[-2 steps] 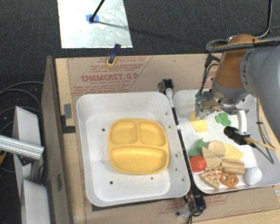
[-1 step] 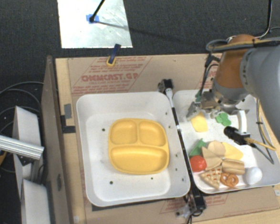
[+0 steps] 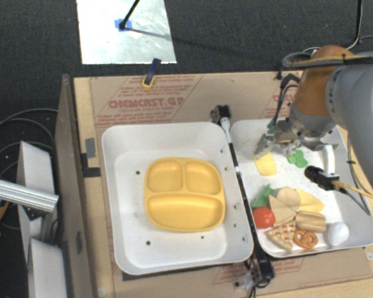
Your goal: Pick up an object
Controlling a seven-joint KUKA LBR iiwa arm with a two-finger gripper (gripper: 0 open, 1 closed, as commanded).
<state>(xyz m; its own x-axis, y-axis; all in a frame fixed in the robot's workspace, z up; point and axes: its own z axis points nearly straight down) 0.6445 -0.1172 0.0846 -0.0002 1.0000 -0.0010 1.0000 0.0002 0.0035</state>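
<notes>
Reaching from right, grey arm with orange band is seen over far part of right shallow white bin; two-finger gripper is poised just above pale yellow block. Jaw state cannot be told (fingers blurred). Small green piece lies beside block. Toy foods are heaped nearer: red tomato, pretzel, white egg. Yellow 3-compartment plastic tray sits in left white bin.

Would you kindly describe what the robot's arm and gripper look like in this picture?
The arm is a thick, rounded grey cylinder with an orange band above the wrist. Thin black cables loop around the wrist. The gripper is a small grey metal assembly at the arm's tip.
</notes>
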